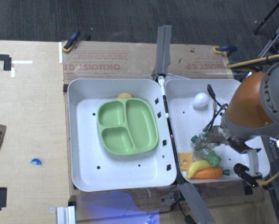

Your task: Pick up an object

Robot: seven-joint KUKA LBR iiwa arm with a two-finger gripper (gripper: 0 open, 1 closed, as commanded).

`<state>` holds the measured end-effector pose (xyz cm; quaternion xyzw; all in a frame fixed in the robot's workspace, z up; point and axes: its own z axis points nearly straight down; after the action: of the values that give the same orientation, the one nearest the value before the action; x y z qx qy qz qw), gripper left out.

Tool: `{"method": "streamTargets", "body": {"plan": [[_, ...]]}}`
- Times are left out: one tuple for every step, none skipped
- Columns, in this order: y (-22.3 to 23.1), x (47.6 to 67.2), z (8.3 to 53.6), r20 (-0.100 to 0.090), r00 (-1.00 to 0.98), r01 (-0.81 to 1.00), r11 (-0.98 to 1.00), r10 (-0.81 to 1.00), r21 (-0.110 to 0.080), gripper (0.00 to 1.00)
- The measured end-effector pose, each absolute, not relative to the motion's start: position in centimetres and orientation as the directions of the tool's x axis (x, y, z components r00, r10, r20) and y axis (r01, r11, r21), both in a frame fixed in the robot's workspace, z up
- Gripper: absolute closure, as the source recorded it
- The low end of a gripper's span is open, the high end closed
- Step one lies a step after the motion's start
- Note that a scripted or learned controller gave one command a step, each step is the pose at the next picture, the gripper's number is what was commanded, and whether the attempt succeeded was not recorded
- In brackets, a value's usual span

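The right bin point(186, 94) holds a white egg-shaped object point(200, 100) at its back. At the front lie a yellow banana point(196, 167), an orange carrot point(208, 173), an orange cheese wedge point(185, 159) and a green leafy toy point(211, 157). My gripper point(205, 141) reaches in from the right and hangs low over the green toy, just behind the banana. The grey wrist and orange band point(249, 106) cover the bin's right side. I see nothing clearly lifted.
The left bin point(83, 139) carries a green three-part plate point(128, 125) with a small yellow object point(125, 96) behind it. A grey divider post point(163, 50) stands between the bins at the back. Clamps sit on the cardboard at the back.
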<state>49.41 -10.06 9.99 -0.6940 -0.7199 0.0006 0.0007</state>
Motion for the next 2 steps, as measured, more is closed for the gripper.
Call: {"method": "streamTargets", "body": {"plan": [[-7.7, 55.7, 19.1, -0.003, 0.198, 0.980, -0.198, 0.980, -0.002, 1.00], [-10.9, 60.5, 9.7, -0.002, -0.082, 0.997, 0.082, 0.997, -0.003, 1.00]]}}
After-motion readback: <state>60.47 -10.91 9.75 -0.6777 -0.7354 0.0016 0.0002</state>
